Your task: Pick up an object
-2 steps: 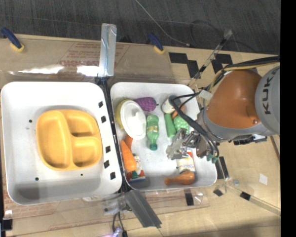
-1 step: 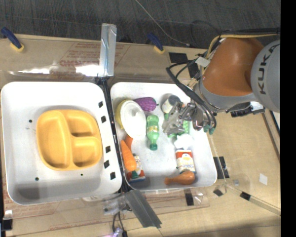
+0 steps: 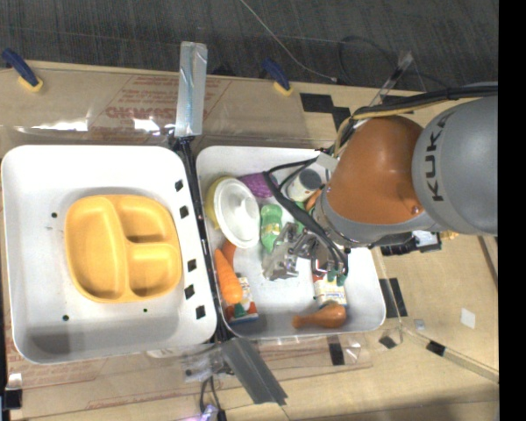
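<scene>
Two white bins (image 3: 35, 235), one yellow tray (image 3: 123, 246), one pincer (image 3: 283, 261)

We see the pickable objects crowded in the right bin (image 3: 368, 298). A white round bowl (image 3: 235, 210) sits tilted at its left side. Just right of it a green bottle (image 3: 271, 226) stands roughly upright in view, with something purple (image 3: 259, 183) behind the bowl's top edge. An orange carrot-like piece (image 3: 229, 277) lies along the left wall. A brown drumstick-shaped item (image 3: 320, 317) lies flat near the bottom wall, a small bottle (image 3: 328, 288) just above it. We also see a yellow divided tray (image 3: 123, 245) flat in the left bin (image 3: 17, 235).
</scene>
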Tool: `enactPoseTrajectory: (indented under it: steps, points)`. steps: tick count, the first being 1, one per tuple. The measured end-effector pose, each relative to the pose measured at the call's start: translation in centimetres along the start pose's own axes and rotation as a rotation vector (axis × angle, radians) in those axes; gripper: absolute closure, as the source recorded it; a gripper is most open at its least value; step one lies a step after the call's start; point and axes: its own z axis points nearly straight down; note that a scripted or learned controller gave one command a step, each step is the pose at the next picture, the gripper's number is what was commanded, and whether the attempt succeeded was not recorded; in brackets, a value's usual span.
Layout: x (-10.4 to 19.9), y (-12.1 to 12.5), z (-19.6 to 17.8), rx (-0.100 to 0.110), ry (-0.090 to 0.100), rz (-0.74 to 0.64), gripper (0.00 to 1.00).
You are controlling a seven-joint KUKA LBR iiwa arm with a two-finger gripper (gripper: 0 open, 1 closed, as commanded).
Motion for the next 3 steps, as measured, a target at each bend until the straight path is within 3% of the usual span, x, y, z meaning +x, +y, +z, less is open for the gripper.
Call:
enactPoseTrajectory:
  steps: [1, 2, 3]
  points:
    - [-5.9, 0.0, -8.0, 0.001, -0.012, 0.053, 1.00]
    - [0.2, 2.5, -7.3, 0.001, -0.003, 0.212, 1.00]
    - [0.2, 2.5, -7.9, 0.003, 0.004, 0.205, 1.00]
